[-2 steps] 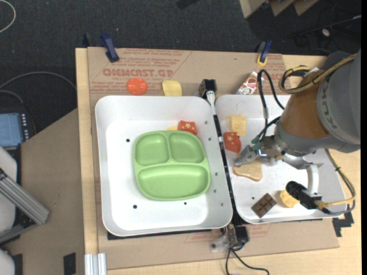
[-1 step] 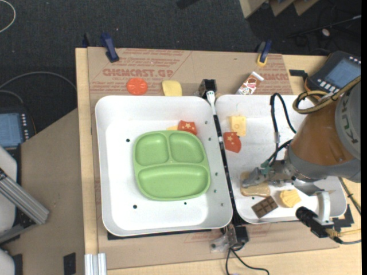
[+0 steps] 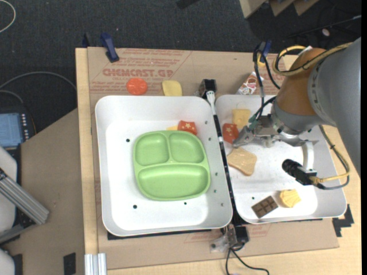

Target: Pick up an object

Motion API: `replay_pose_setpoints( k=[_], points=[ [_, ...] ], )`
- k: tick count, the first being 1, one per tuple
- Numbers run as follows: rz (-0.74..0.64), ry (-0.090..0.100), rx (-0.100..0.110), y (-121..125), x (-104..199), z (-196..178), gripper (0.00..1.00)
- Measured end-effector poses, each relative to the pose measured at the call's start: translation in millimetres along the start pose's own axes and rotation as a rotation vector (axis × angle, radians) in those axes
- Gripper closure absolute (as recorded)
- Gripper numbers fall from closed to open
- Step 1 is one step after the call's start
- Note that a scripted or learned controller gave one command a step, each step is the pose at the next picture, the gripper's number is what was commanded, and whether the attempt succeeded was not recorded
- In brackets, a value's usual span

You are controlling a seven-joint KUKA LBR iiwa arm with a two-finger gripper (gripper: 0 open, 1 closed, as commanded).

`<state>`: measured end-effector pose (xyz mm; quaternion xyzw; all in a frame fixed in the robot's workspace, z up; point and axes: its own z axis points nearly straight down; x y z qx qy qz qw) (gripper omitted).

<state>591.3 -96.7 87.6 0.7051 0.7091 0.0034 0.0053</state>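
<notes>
Nearest the camera, along the front of the right bin (image 3: 327, 211), lie a brown chocolate block (image 3: 264, 206) and, just beside it, a small yellow piece (image 3: 289, 197). Farther back in the same bin are a tan bread slice (image 3: 242, 161), a red piece (image 3: 230, 132) by the dividing wall and a pale yellow cheese block (image 3: 241, 118). Left bin (image 3: 109, 171) holds a green tray (image 3: 171, 164) with three compartments, and a red-and-yellow piece (image 3: 186, 127) touches its far rim. Arm (image 3: 321, 87) reaches in from the right; gripper (image 3: 248, 135) hangs low over the right bin between the red piece and the bread slice, near both, but whether its pincer is spread or closed cannot be told, and nothing is seen between the fingers. Judged progress: the approach looks made, while grasp and lift remain; no object is off the bin floor. Likeliest target is the bread slice or the red piece; which one cannot be told. Bread slice lies flat, its long axis running from upper left to lower right, its narrower end toward the dividing wall. Red piece is compact, with no clear long axis. On the bench (image 3: 172, 67) behind the bins sit an orange piece (image 3: 137, 86) and a yellow piece (image 3: 172, 88).
</notes>
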Motion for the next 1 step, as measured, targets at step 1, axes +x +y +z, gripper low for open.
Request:
replay_pose_setpoints(
  k=[1],
  points=[
    [0.003,0.001,0.011,77.0,4.1,3.4,0.00]
  ],
)
